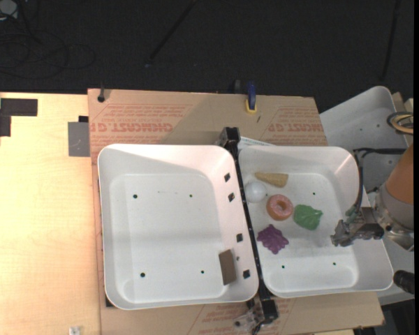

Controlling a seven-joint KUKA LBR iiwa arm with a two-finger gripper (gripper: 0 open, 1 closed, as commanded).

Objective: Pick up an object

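Dark floor with loose cables lies behind a pale wooden worktop (35, 215), on which a brown cardboard sheet (195, 121) carries two shallow white plastic bins side by side. Left bin (126, 166) holds a small flat brown block (228, 266) near its lower right corner. Right bin (342, 274) holds the likely targets, clustered toward its left half: a tan cone-shaped piece (273, 179), a small white ball (255, 192), a pink ring like a toy doughnut (280, 206), a green rounded lump (308, 217) and a flat purple ragged piece (272, 239).

Grey two-finger gripper (348, 230) sits at that bin's right wall, just beside the green lump; whether the jaws are released or clenched I cannot tell.

All look like light toys. The ball would probably roll away; the purple piece lies flat, so it is hard to get under. The green lump looks the easiest, squeezed across its narrower width.
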